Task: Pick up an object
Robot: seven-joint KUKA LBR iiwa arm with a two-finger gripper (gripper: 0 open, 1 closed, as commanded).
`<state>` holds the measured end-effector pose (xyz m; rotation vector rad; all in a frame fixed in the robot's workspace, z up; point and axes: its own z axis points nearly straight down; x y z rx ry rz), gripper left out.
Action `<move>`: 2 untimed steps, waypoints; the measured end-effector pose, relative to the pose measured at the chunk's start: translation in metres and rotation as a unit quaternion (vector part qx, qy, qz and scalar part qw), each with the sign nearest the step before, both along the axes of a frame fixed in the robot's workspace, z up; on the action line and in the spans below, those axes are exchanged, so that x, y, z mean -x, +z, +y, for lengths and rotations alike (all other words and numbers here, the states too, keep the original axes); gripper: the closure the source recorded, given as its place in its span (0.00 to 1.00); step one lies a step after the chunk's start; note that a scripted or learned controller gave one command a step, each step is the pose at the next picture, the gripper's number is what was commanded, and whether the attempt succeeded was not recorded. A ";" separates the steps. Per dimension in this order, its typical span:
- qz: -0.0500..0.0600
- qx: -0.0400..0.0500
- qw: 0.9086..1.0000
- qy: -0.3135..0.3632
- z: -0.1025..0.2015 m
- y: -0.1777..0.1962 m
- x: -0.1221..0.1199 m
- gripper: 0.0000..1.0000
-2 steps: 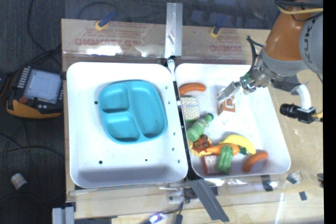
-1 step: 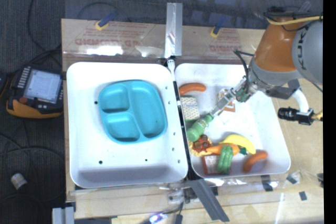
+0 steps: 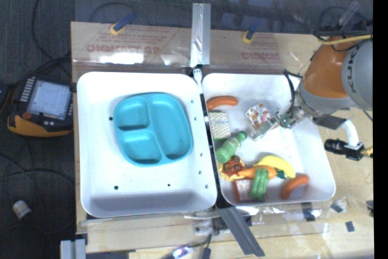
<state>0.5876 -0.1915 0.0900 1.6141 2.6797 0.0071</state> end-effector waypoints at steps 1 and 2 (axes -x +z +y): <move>-0.001 -0.002 1.000 0.000 0.002 0.010 -0.001 1.00; 0.007 -0.002 0.998 -0.070 0.104 0.093 -0.049 1.00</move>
